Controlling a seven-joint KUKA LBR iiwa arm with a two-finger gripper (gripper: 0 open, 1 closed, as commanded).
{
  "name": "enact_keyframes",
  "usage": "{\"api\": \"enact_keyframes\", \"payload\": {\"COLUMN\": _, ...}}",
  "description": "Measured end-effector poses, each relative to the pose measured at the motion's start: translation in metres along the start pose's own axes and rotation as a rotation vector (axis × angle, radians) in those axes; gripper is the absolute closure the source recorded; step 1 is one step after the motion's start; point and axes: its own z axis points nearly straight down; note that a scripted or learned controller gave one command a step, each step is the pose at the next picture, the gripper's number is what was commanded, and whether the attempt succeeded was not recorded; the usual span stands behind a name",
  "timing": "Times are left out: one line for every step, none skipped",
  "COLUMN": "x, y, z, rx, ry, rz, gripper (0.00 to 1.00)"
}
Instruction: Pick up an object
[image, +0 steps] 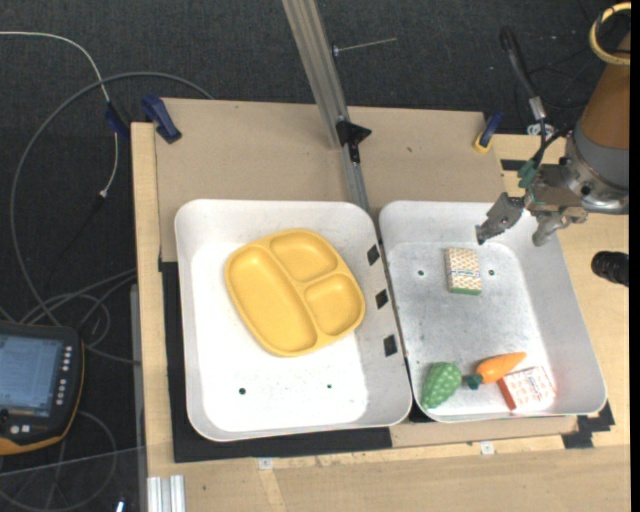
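Arm (612, 110) cut off by the right edge; box (463, 270) print too small.

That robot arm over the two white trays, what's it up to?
It is trying to pick something up. Its open gripper hangs over the right bin, holding nothing, near a small patterned box. A green toy, a carrot and a red-and-white box lie at the bin's near edge. The left bin holds a yellow divided plate.

Tray (293, 290) in left bin (200, 330) (toys (485, 375) right).
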Motion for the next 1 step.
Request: {"api": "enact_keyframes", "payload": {"x": 0.0, "y": 0.0, "z": 0.0, "rx": 0.0, "ry": 0.0, "rz": 0.0, "gripper": 0.0}}
